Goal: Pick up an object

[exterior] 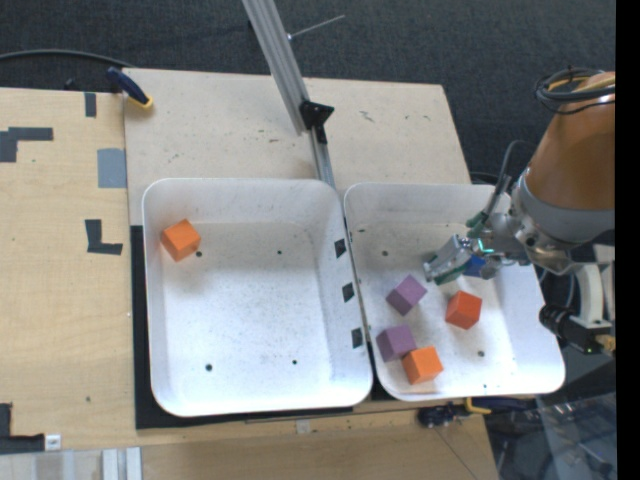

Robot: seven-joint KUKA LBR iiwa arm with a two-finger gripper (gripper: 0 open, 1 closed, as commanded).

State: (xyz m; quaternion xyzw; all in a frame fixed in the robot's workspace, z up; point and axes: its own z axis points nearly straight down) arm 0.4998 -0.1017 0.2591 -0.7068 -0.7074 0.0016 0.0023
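My gripper (440, 266) hangs over the right bin (520, 368), reaching in from the right, with the grey and orange arm (575, 168) behind it. Just below and left of its tip lies a purple cube (406, 295). A red-orange cube (463, 310) sits below the gripper, a little to the right. Nearer the front of the bin are a second purple cube (396, 341) and an orange cube (422, 364), side by side. I see nothing held by the gripper.
The left bin (250, 388) holds one orange cube (181, 239) near its back left corner. A slanted metal rail (285, 63) runs down to the gap between the bins. A wooden bench top (60, 268) extends to the left.
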